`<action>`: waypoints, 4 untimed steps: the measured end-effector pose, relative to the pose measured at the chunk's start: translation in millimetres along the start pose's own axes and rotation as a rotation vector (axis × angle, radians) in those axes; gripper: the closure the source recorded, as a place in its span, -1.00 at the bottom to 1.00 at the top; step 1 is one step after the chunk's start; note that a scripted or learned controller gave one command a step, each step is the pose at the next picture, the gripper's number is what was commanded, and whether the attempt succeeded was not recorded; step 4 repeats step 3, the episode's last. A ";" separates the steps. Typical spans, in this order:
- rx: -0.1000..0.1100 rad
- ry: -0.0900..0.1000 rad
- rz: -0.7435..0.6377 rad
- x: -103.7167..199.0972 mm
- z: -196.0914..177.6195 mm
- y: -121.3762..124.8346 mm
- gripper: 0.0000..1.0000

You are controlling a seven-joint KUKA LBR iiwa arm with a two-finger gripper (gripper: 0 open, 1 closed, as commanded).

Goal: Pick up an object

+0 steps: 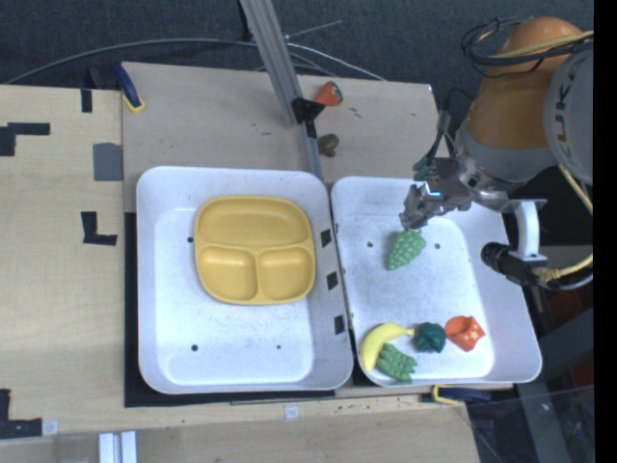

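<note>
Camera view: the gripper (417, 214) hangs just above the green grape bunch (406, 249), which lies mid-floor in the right bin (501, 287); this looks like the approach before a grasp; next it must descend squarely onto the bunch; whether the claw is released or clenched, I cannot tell; its tips are too small and dark to make out.

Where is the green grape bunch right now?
The green grape bunch lies in the right bin, toward its upper middle, directly below the gripper and well apart from the toys clustered along the bin's near edge.
</note>
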State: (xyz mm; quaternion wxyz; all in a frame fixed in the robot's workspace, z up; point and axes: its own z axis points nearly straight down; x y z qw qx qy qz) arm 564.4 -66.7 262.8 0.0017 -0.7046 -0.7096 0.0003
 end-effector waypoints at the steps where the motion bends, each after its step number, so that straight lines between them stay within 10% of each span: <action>1: 0.000 -0.001 0.000 55.4 8.0 -3.3 1.00; 3: 0.001 0.000 -0.002 159.0 23.0 -38.1 1.00; 4: 0.001 0.000 -0.002 159.0 23.0 -38.1 1.00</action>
